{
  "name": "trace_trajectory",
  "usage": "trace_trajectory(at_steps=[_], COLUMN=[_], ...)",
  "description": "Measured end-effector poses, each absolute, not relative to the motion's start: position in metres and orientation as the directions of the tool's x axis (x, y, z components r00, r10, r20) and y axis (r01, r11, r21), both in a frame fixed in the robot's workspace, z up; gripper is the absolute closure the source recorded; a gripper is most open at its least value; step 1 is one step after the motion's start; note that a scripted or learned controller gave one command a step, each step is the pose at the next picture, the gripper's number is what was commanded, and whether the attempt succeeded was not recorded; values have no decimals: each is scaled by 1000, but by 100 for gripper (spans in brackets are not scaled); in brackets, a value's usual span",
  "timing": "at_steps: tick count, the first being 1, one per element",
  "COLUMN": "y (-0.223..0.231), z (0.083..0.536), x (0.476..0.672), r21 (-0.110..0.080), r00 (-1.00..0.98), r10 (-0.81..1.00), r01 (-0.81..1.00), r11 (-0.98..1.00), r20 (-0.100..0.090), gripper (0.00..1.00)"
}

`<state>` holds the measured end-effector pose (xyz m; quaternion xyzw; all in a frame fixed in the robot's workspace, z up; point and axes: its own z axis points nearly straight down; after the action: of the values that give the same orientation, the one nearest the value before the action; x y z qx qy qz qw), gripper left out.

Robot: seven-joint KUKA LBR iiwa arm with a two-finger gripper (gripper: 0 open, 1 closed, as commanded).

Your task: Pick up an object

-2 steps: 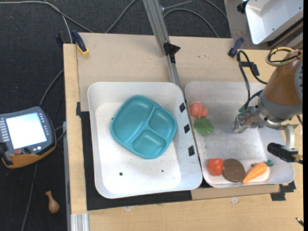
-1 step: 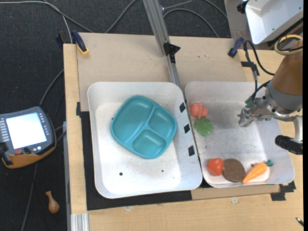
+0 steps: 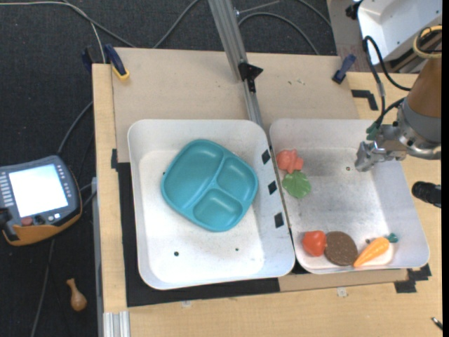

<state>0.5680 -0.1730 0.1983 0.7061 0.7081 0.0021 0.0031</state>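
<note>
Two white bins are set side by side on the worktop [image 3: 182,83]. A teal plate [image 3: 209,183] with three parts is laid in the left bin [image 3: 151,258], and the toys are kept in the right bin [image 3: 410,209].

Five small toys can be seen there. A pink toy [image 3: 289,161] and a green leafy toy [image 3: 297,185] are found by the left wall, close together. A red tomato [image 3: 314,243], a brown round toy [image 3: 340,248] and an orange carrot [image 3: 373,251] are lined up along the near wall — each one just beside the next. It is likely that they were pushed or dropped there, since the middle of the bin is left bare.

The claw [image 3: 366,156] is held at the far right part of the right bin, well apart from every toy. It is pointed down toward the bin floor. Nothing is seen between its tips, and it cannot be told if it is wide or narrow, because it is small and blurred.

No toy has been picked up yet. The carrot is judged an easy thing to take. Its long side is laid at a slant — the green top is pointed to the far right and the thin tip to the near left. A grip across its thin side would be needed.
</note>
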Motion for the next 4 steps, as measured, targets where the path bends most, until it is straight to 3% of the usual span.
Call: trace_trajectory(at_steps=[1, 2, 4], y=[-178, -124, -3], z=[244, 252, 227], x=[566, 563, 554], r21=[6, 1, -3], r00=[-1, -7, -7], r10=[1000, 1000, 1000], r01=[1000, 1000, 1000], r11=[1, 7, 7], r20=[-2, 3, 3], gripper=[100, 100, 100])
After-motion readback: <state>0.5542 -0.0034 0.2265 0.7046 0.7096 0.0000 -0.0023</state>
